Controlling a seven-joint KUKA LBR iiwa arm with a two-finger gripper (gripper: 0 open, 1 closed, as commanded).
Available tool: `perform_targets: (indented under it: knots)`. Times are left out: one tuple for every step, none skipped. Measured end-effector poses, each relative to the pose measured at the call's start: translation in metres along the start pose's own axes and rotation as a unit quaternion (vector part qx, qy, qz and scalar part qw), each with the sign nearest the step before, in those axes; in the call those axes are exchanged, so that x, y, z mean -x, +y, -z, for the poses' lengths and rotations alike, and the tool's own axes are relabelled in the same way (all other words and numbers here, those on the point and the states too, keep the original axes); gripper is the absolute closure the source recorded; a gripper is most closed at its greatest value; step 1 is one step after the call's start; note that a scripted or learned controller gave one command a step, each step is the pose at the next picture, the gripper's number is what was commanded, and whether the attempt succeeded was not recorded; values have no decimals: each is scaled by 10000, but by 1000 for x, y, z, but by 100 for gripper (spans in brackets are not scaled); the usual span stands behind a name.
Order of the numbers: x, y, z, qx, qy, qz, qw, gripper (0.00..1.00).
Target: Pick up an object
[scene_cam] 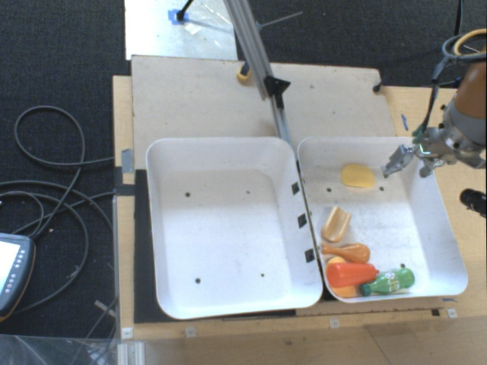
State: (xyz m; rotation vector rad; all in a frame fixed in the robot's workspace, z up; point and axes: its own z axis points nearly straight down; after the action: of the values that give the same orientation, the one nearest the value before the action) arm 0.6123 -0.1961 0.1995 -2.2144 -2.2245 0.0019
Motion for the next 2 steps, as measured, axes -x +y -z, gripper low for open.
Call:
perform_targets:
  knots:
    - [0, 1, 3, 19, -9, 12, 10000, 0]
    - [6, -2, -41, 1, -5, -18, 10000, 0]
